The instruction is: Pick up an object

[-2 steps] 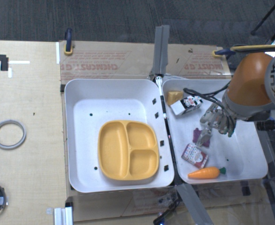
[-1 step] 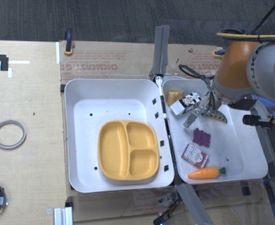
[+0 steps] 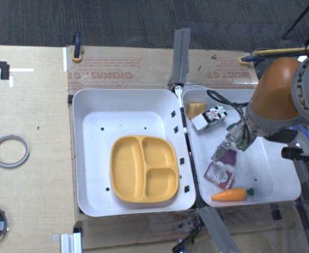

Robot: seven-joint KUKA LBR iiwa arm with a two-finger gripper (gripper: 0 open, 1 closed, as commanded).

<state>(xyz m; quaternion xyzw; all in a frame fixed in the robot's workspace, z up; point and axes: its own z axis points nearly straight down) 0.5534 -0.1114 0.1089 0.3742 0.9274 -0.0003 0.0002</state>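
The gripper (image 3: 221,153) hangs low in the right bin (image 3: 281,186), its tips just above a purple packet (image 3: 228,157), but whether the jaws are open or closed cannot be told from here. Below it at six o'clock lies a red packet (image 3: 219,175), with a toy carrot (image 3: 230,195) further down and a yellow block (image 3: 196,109) and small box (image 3: 209,117) toward eleven o'clock. The left bin (image 3: 91,141) holds a yellow divided plate (image 3: 144,168), and at nine o'clock a grey ring (image 3: 9,151) rests on the wooden bench (image 3: 28,194).
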